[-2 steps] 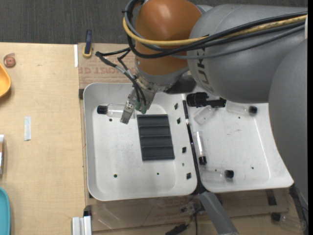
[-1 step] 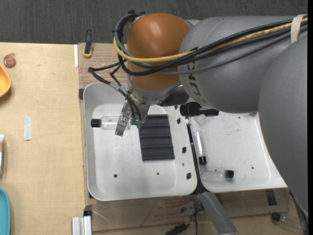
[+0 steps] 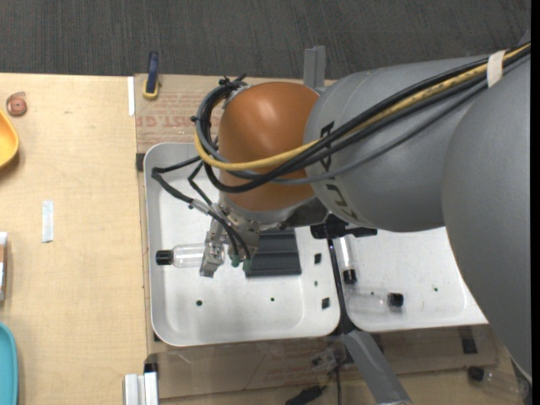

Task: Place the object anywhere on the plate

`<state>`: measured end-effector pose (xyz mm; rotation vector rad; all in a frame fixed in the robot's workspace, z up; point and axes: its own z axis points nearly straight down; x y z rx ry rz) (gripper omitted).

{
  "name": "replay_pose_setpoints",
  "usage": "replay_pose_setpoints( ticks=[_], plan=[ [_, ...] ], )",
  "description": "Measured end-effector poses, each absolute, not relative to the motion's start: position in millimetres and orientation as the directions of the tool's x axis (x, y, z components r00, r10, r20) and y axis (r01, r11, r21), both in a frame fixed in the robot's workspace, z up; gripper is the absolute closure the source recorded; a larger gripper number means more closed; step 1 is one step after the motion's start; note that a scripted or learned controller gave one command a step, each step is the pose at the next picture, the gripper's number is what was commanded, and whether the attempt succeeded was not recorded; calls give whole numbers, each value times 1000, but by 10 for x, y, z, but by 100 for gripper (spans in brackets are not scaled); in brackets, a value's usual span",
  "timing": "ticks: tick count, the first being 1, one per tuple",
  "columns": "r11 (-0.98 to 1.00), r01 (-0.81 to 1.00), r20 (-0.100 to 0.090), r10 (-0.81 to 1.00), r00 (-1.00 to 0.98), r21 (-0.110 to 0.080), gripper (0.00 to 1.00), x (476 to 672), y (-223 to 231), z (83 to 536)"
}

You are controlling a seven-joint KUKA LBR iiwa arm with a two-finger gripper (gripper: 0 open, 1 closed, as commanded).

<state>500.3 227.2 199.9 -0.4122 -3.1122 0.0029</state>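
Observation:
A clear plastic bottle [image 3: 181, 256] with a black cap lies on its side in the left white bin [image 3: 228, 323], cap pointing left. My gripper [image 3: 214, 258] hangs under the orange wrist band, right at the bottle's right end and touching or overlapping it. A dark grey rectangular block [image 3: 273, 255] lies just right of the gripper. The big grey arm hides the back of both bins.
The right bin [image 3: 422, 315] holds a small clear piece with a black end [image 3: 391, 299] and a pen-like stick [image 3: 346, 264] near the divider. On the wooden bench to the left are a yellow dish edge [image 3: 5, 144] and a teal object [image 3: 5, 368].

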Motion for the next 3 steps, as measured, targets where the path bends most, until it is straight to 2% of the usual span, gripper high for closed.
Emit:
replay_pose_setpoints(
  ticks=[1, 2, 3],
  plan=[
    [999, -46, -1, -46, -999, 0, 100, 5339, 2277, 2338],
    [987, -161, -1, -161, -987, 0, 100, 5261, 2187, 2569],
    [936, -351, -4, -351, -936, 1, 100, 6603, 2102, 2703]
  ],
)
